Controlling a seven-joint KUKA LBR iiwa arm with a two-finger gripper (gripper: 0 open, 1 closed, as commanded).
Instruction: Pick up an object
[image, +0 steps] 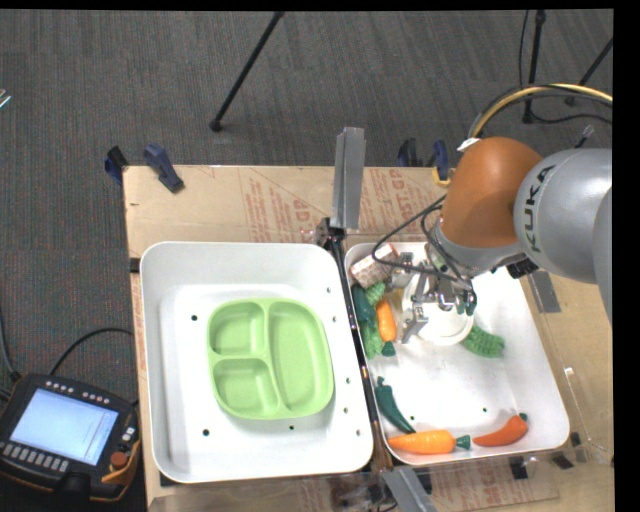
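Centrally over the upper half of the right bin, the gripper pointed down from the orange-banded wrist of the arm; whether its jaws were open or closed could not be told, and no object was seen between them. Just below the gripper stood a white cup-like object, seemingly touching it, though contact could not be confirmed. Beside the gripper, toward the bin's left wall, lay a small orange carrot amid green toy vegetables. A green bristly piece lay just beside the white object, toward the bin's right wall. Near the bin's lower edge lay a dark green pepper, a larger carrot and an orange chilli, the last close to the lower right corner, all well apart from the gripper.

The left bin held a light green divided plate at its centre. Both bins rested on a brown board bench, with blue clamps at its far left corner and a grey upright post between the bins at the far edge. A teach pendant lay on the grey carpet beyond the bench's lower left corner, and tripod legs stood on the carpet beyond the far edge.
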